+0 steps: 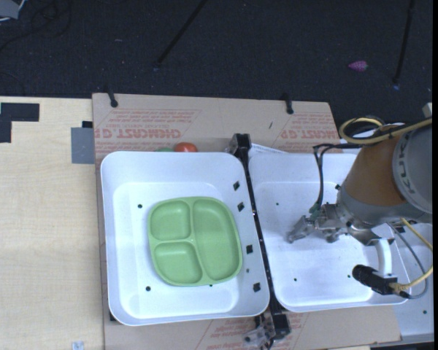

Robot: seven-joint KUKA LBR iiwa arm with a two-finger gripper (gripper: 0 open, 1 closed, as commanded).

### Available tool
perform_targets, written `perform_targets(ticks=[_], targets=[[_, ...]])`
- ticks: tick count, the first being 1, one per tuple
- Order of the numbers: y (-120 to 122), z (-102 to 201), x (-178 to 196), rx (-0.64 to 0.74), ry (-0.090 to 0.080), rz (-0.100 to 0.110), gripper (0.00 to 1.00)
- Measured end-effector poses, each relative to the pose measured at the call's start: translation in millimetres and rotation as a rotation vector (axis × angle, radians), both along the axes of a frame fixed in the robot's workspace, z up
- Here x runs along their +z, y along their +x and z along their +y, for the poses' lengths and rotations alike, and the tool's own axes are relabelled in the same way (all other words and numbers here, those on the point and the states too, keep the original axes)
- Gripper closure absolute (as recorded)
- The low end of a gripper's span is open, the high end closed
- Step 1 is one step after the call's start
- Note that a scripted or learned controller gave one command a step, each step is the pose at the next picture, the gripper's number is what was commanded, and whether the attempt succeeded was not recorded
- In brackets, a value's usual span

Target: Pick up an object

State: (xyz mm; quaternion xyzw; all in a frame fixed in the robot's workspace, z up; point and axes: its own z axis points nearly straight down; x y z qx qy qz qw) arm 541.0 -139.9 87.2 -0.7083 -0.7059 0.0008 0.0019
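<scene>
Seemingly bare end effector [301,232] over right bin [292,188]

a pale green plastic plate with three compartments [196,240] lies flat and right side up in the middle of the left shallow white bin [124,195], its two smaller sections toward the left, its long section toward the right.

Pale wooden bench [36,224] under a cardboard sheet [204,126], with dark carpet [204,35] and cables [182,28] behind.
</scene>
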Motion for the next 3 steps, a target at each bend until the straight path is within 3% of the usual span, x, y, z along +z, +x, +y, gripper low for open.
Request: perform_targets(ticks=[1,3], targets=[[1,-1,11,-0.004,0.000,-0.002,1.00],[-3,-2,115,0.004,-0.002,-0.007,1.00]])
